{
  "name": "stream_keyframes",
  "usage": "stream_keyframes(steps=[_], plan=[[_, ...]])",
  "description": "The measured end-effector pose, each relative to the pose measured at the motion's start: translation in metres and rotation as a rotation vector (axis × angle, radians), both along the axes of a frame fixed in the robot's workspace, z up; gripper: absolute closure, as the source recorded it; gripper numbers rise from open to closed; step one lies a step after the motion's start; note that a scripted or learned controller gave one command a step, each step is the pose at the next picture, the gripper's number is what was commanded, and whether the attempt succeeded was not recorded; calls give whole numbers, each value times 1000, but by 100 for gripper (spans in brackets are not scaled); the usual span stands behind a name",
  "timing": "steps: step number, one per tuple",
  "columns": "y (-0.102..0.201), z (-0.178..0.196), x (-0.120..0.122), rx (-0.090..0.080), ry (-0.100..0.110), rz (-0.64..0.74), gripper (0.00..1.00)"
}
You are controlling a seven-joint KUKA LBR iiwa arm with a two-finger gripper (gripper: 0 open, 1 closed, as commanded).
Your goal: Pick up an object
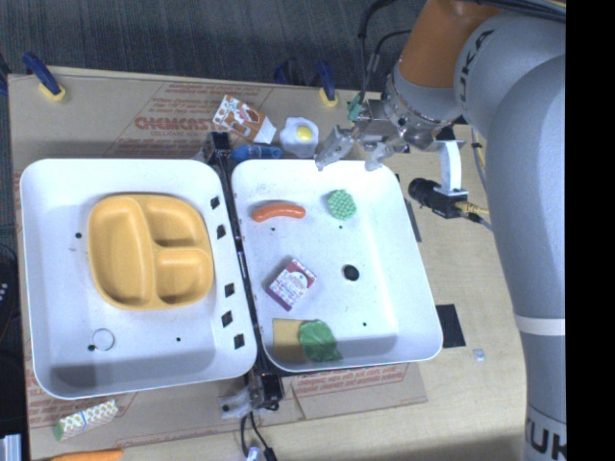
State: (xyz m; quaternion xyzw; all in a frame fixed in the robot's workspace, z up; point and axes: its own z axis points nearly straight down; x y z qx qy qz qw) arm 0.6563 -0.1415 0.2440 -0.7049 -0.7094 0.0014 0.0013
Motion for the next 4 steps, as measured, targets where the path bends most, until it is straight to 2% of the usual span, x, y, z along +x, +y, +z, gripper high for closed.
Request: stream_keyframes(steps=[1, 2, 3, 4], plan=[[9, -153, -33, 0, 2, 51, 0], [44, -152, -8, 0, -2, 151, 0], [35, -151, 1, 0, -4, 537, 0], [42, -153, -16, 2, 1, 355, 0]])
